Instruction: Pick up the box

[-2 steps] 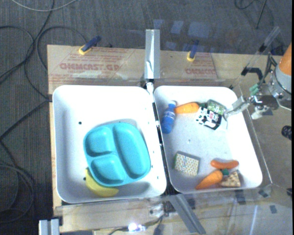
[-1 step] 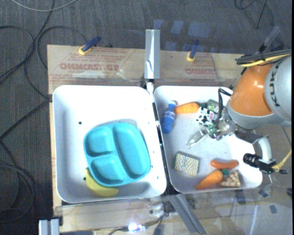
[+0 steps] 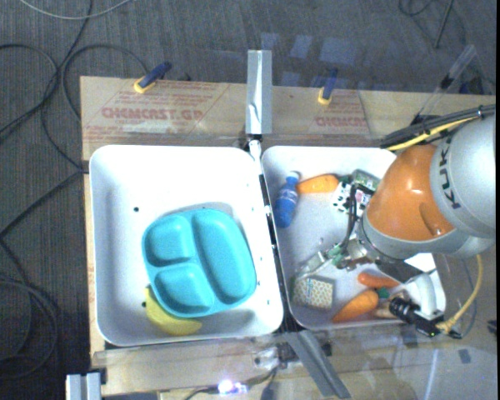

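On the tabletop (image 3: 108, 119), the right bin (image 3: 271, 198) holds the small box (image 3: 314, 291) near its front. The hand (image 3: 343, 255) hangs just above it; whether it's open can't be told. Next it must drop onto the box.

- One fixed camera, mounted high, looking down at a slant on the table (image 3: 225, 111).
- Far enough back to take in both white bins (image 3: 117, 223), plus the floor beyond.
- The arm (image 3: 433, 202) enters from the right.
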You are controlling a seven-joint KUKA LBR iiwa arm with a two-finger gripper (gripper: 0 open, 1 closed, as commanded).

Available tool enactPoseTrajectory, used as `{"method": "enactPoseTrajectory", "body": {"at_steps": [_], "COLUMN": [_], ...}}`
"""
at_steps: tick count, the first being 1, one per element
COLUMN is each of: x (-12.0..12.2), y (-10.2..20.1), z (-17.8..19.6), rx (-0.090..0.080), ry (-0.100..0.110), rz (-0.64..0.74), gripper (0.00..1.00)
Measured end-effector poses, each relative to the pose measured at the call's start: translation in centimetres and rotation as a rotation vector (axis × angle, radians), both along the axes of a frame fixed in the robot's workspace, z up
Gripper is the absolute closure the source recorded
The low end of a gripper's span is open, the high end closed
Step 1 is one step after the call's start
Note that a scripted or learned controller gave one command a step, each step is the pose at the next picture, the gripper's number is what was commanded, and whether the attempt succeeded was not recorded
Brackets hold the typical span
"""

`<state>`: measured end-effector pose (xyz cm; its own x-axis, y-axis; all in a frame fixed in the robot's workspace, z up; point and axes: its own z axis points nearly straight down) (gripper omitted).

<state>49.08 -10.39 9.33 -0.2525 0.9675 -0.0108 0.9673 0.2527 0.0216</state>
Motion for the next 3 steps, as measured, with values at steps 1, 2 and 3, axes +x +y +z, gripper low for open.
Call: {"method": "enactPoseTrajectory", "body": {"at_steps": [1,2,3], "x": [4.88,4.97,4.96], "y": [-2.22,-2.18,-2.18], "z": [-0.46,0.53,0.53], "rx": [0.004,0.004,0.004], "ry": [0.014,0.013,0.013], "rz": [0.052,0.052,0.051], "gripper": [0.0,1.0,0.0]}}
